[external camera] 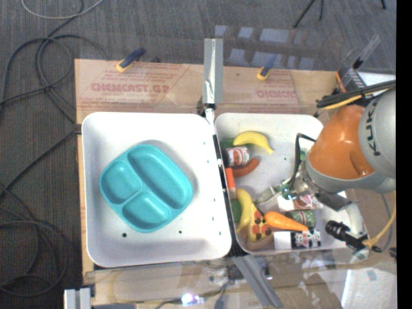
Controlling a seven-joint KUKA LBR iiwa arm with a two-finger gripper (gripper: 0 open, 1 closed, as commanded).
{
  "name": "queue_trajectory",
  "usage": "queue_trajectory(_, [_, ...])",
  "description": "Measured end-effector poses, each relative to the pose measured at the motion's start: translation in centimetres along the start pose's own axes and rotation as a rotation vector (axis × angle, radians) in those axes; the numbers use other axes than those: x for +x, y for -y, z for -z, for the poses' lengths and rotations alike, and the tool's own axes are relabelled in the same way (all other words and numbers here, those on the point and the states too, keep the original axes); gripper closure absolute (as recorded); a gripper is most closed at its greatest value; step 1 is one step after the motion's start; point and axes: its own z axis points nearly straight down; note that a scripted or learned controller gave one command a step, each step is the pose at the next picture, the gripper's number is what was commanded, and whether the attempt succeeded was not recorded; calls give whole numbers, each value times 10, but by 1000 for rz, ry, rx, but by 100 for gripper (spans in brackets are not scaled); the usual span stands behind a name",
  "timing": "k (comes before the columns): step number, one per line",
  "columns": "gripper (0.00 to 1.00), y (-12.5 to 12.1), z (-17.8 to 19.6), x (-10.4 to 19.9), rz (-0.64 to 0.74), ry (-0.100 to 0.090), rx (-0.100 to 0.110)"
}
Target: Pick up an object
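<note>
The arm is seen reaching into the right bin (225, 124) from the right; the tool (291, 190) is lowered near the bin's mid-right, approx. above a small packet (302, 201), but its state can't be told, since the wrist hides it. No obj. is seen held. Candidates are crowded in that bin: banana (253, 140) at top, small can (237, 156) and sausage (248, 166) just below, carrot (285, 221) and a box (296, 239) near the front wall. The left bin (96, 237) carries a teal divided plate (147, 187). Risk, as judged: w/ items touching, two could be pinched or one nudged aside; flat packets may be slipped over, so a grasp could be missed.
</note>
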Motion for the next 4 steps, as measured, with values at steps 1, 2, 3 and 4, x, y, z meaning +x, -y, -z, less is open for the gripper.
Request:
queue_trajectory(1, [0,2,1,7,169,7,1])
queue_trajectory(2, [0,-5,67,-18,357,-39,42])
queue_trajectory(3, [0,8,-6,-31,369,-22,24])
queue_trajectory(4, [0,-28,133,-87,241,-32,46])
